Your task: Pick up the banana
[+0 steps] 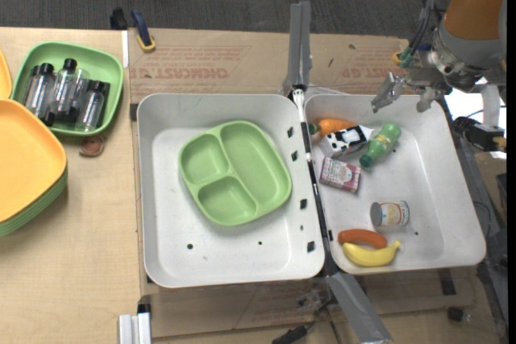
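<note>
The yellow banana lies at the near edge of the right bin, just in front of a red-orange item that touches it. My gripper hangs over the far edge of that bin, well away from the banana, with its two fingers spread open and nothing between them. The orange-banded arm rises behind it at the top right.
The right bin also holds a small can, a pink packet, a green bottle, a black-and-white toy and a carrot. A green divided plate lies in the left bin. Orange plates and a tray of bottles sit at far left.
</note>
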{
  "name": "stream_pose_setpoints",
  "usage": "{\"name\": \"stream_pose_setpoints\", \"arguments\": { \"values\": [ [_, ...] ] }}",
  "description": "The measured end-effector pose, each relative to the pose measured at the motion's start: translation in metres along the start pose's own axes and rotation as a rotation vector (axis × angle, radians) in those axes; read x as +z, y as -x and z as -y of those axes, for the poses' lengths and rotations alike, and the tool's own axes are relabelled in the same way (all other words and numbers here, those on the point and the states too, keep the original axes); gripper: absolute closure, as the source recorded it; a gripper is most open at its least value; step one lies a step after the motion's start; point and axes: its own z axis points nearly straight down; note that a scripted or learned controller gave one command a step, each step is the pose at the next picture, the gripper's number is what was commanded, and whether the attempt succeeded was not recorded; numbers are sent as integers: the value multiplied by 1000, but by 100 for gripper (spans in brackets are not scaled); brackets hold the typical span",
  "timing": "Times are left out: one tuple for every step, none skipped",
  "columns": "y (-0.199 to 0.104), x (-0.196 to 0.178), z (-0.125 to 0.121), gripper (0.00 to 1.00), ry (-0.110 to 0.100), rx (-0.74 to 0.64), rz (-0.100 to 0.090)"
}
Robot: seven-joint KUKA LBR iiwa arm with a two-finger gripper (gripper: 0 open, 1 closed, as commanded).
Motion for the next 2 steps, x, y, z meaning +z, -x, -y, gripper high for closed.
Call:
{"name": "stream_pose_setpoints", "arguments": {
  "values": [
    [54,40,-6,0,-1,297,0],
    [81,97,-24,0,0,397,0]
  ]
}}
